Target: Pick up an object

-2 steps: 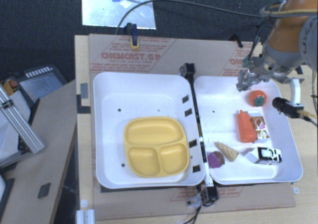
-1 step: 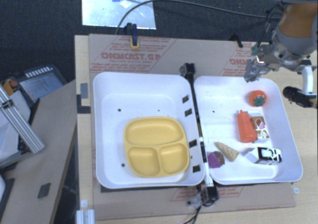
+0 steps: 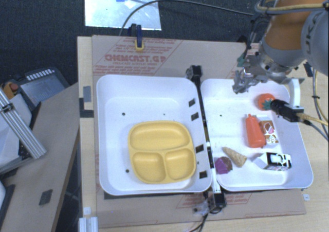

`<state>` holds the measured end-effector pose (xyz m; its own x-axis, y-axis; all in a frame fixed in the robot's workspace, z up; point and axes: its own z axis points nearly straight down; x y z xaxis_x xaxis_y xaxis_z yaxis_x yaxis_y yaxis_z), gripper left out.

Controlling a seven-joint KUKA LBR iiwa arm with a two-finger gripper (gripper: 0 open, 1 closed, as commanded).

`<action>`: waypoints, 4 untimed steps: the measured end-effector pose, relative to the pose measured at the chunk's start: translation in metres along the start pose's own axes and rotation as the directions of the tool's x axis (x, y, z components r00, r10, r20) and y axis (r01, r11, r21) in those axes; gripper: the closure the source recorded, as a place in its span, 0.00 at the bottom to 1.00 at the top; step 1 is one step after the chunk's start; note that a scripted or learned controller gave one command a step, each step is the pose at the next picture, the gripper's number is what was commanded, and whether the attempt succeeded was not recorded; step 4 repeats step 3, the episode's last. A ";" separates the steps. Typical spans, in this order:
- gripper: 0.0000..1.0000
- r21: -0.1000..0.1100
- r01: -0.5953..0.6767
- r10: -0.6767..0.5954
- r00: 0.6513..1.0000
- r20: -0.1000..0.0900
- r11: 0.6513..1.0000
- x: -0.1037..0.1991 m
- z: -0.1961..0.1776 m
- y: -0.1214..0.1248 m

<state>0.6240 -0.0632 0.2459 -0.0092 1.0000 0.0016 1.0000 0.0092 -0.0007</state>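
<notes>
My gripper (image 3: 241,85), grip state unclear, hangs over the right bin (image 3: 226,97); the orange bottle (image 3: 253,130) looks light, stiff, slick, best pinched across its middle.

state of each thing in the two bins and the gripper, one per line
yellow tray: flat in left bin
orange bottle: lying in right bin
tomato: resting near right bin's back edge
cone: lying on its side
purple piece: beside the cone's tip
carton: lying on its side
gripper: over right bin's back left, holding nothing visible
</notes>
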 end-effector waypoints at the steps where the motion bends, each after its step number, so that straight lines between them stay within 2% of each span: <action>1: 1.00 0.000 -0.002 0.002 1.000 0.001 1.000 0.058 0.008 -0.019; 2: 1.00 -0.001 0.000 0.000 1.000 0.000 1.000 0.112 0.004 -0.039; 3: 1.00 0.000 0.000 0.000 1.000 0.000 1.000 0.163 0.020 -0.058; 4: 1.00 0.000 0.000 0.000 1.000 0.000 1.000 0.163 0.020 -0.058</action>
